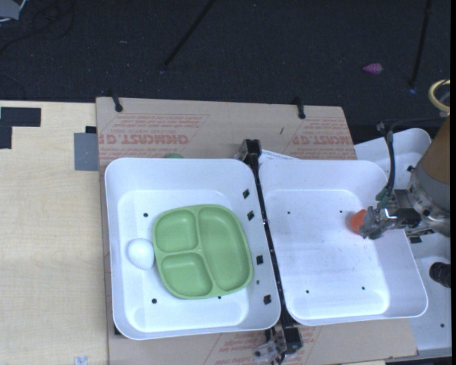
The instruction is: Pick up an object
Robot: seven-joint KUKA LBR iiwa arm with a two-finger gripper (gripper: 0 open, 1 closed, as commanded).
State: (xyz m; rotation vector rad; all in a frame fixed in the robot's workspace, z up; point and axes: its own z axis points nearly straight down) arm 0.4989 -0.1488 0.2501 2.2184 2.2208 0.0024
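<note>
Even overhead light, bright glare-free white bins point(330, 303) left of the claw point(371, 228), dark dim floor beyond, soft shadows, slight overall blur

Robot arm point(439, 166) enters from three o'clock, its wrist angled down and toward nine o'clock. Gripper point(370, 225) sits low at the wrist's nine o'clock end.

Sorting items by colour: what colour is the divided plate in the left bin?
Light green, seen in the camera view: divided plate.
</note>
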